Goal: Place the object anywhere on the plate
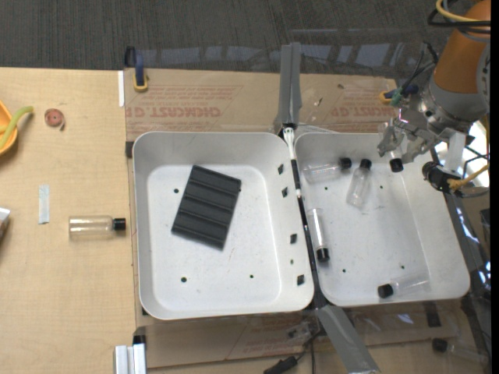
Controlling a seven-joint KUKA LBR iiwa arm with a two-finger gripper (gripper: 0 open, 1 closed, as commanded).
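Camera view is showing the gripper [395, 148] hanging over the far right corner of the right bin [437, 287], below the arm's [460, 61] orange band. Whether it is open or closed I cannot tell; nothing is visibly sitting in it. Just left of it, several clear vials [359, 184] with black caps are lying on the bin floor, two near the far wall and one tilting toward the middle. Another vial [319, 236] is lying along the bin's left wall, and one more [399, 287] is resting near the front right. In the left bin [144, 232], a dark ribbed plate [207, 206] is lying flat and slightly turned, well apart from the vials. Left of both bins, on the bench [62, 302], a further vial [97, 225] is lying on its side.
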